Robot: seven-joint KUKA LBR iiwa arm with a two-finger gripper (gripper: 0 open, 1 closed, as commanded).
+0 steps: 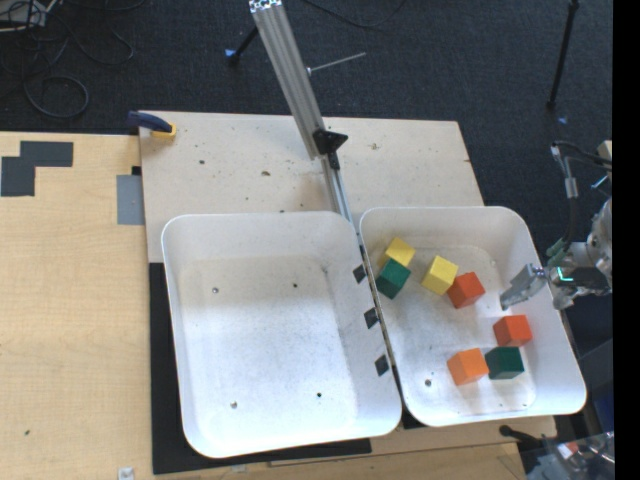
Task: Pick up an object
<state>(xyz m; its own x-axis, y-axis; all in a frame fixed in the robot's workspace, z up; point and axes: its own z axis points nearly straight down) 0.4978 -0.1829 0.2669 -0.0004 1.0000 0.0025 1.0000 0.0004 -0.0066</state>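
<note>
the gripper [525,286] is hanging over the right edge of the right bin [440,218], reaching in from the arm's side. whether it is open or closed cannot be told at this size, and nothing is showing in its grasp.

taking the gripper as the landmark: a red cube [466,290] is lying just to its left, with a yellow cube [439,274] touching that one's far side. further left, a second yellow cube [399,253] is sitting against a green cube [392,279]. below the gripper, another red cube [512,329] is lying close, with a dark green cube [505,362] just under it and an orange cube [467,366] beside that. the left bin [200,238] is lying well apart, beyond all of these.

judging from this, no pick is made yet. the risks are coming from crowding: the cubes are sitting in touching pairs, so a descent could be landing on a neighbour, nudging both cubes aside, or closing on two at once. the nearest red cubes are also close to the bin wall, where the tool could be catching the rim.
</note>
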